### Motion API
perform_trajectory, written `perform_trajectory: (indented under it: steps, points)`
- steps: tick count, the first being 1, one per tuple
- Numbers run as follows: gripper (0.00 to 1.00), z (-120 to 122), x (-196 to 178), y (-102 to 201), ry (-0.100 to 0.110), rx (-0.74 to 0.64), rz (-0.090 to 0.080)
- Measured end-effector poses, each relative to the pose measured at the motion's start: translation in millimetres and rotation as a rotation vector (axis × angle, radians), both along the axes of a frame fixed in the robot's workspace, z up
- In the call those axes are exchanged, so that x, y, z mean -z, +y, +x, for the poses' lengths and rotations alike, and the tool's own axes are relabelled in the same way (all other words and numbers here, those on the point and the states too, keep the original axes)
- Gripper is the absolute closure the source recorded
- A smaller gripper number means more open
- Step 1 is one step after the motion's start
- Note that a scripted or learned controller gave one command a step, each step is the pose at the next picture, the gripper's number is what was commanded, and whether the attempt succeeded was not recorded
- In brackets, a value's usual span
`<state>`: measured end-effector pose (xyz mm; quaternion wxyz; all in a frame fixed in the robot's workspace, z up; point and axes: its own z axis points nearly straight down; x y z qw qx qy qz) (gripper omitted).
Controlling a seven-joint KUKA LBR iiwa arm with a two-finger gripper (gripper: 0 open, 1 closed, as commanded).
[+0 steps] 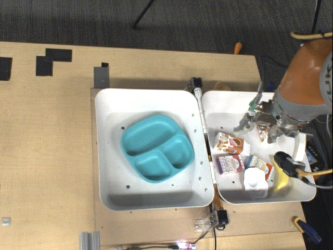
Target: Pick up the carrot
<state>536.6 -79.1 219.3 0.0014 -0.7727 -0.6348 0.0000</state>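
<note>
Arm's orange-banded wrist [312, 69] enters at 3 o'clock, gripper [263, 123] low over right bin [223, 105]; can't tell jaw state. Carrot not identifiable: possible orange bit by the fingers, unclear. Below: snack packets [229, 142], white bottle [253, 180], banana [283, 173]. Left bin [112, 191] holds teal divided tray [156, 147].

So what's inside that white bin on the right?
The right white bin holds small printed packets, a white bottle and something yellow. The grey arm covers the rest.
</note>
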Motion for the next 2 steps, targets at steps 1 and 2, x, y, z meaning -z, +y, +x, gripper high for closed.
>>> perform_trajectory:
  steps: [1, 2]
  points:
    - [0.00, 5.0, 35.7, 24.1, 0.002, 0.200, 0.001]
    - [0.00, -24.4, 35.3, 63.9, 0.002, 0.321, 0.001]
